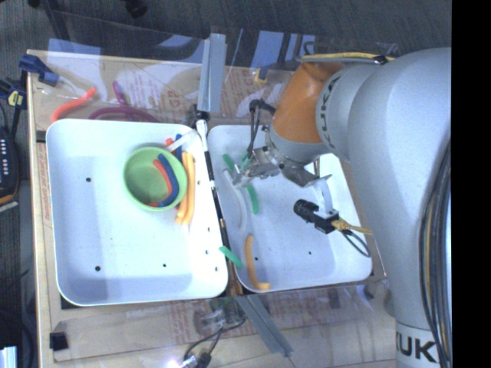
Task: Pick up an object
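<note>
Reaching in from the right, my arm places the pincer [244,171] low over the far-left part of the right bin [307,271]. Pincer opening: I cannot tell from this view whether it stands wide or narrow, and I cannot see anything held in it.

Objects in the right bin:
- A green stick [252,198] lies just on the near side of the pincer, running near to far. I cannot tell whether they touch.
- A short green piece [229,162] lies just left of the pincer, close to the bin's left wall.
- An orange stick [252,261] lies well nearer, in the near-left corner, with its near end bent to the right.
- A second green piece [230,255] sits at the rim between the two bins, beside the orange stick.

Objects in the left bin [100,244]:
- A green bowl [146,179] stands in the far-right part, with curved blue and red pieces inside it.
- A yellow-orange stick [188,198] lies against the bowl's right side.

Both bins rest side by side on the tabletop [115,324].
</note>
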You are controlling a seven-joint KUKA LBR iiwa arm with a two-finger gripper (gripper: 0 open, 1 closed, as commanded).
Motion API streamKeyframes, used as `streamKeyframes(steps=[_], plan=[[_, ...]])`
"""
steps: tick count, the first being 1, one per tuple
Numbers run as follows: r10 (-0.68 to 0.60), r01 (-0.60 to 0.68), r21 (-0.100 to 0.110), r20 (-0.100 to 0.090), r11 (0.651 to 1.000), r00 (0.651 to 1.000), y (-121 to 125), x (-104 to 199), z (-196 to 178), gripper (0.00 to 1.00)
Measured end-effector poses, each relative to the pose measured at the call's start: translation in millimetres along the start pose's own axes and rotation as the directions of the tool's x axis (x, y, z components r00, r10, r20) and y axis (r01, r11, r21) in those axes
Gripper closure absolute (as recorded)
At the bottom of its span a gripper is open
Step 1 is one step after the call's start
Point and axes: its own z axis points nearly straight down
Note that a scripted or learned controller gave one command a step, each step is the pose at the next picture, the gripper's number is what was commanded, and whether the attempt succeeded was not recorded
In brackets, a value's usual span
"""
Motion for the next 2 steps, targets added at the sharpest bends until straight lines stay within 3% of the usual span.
streamKeyframes(steps=[1, 2], plan=[[-0.001, 0.001, 0.0, 0.0, 1.0, 1.0, 0, 0, 0, 0.0], [-0.031, 0.031, -0.004, -0.001, 1.0, 1.0, -10, -1, 20, 0.0]])
